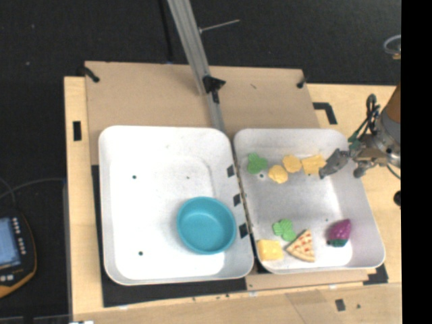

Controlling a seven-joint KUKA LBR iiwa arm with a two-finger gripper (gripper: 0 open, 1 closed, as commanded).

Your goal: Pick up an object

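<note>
Fixed overhead slant over 2 bins (pixel 169 140)

— What do we see of the arm (pixel 390 117) at three o'clock?

— We see a sliver of orange at the frame edge, with grey metal below it.

— And cabling?

— We spot thin black cables looping at its one o'clock side.

— The gripper (pixel 345 163)?

— We make out two dark grey fingers (pixel 332 164) on a paler metallic body.
</note>
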